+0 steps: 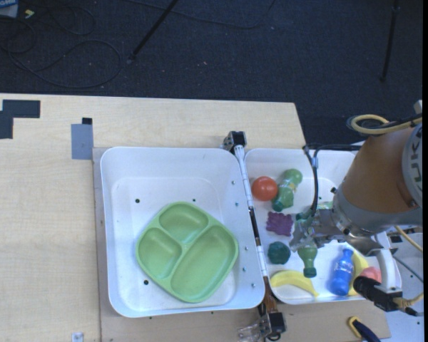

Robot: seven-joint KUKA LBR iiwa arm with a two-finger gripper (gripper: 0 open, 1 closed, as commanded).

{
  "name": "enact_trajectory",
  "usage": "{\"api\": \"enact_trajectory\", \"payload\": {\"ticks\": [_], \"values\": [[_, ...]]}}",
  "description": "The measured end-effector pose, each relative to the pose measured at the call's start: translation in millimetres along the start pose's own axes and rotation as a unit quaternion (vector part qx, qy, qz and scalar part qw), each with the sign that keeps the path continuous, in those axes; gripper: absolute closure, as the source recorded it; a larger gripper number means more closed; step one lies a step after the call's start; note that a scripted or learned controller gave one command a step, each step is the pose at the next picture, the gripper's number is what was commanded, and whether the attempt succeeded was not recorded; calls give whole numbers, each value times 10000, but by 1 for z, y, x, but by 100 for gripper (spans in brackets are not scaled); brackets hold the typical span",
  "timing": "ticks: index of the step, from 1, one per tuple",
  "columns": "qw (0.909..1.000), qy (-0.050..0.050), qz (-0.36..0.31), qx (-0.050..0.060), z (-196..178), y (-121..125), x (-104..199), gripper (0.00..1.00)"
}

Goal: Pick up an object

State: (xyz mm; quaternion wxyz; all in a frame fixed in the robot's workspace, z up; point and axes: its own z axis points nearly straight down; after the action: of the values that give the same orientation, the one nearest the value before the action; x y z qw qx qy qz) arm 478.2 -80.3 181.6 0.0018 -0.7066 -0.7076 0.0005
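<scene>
Yellow banana (294, 283), blue bottle (341, 273), no legible labels

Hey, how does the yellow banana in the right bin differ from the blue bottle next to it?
The banana is yellow and curved, while the blue bottle is straight-sided with a narrower cap end. The banana lies flat along the right bin's near edge, running left to right; the bottle points roughly away from that edge. Both are small toys lying in the same bin, close to the gripper.
</scene>
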Motion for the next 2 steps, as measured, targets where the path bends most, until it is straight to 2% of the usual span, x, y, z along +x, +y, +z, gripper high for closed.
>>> {"api": "enact_trajectory", "payload": {"ticks": [1,2], "values": [[10000,-7,0,-2,-75,-2,42,100],[10000,-8,0,3,-90,-3,97,100]]}}
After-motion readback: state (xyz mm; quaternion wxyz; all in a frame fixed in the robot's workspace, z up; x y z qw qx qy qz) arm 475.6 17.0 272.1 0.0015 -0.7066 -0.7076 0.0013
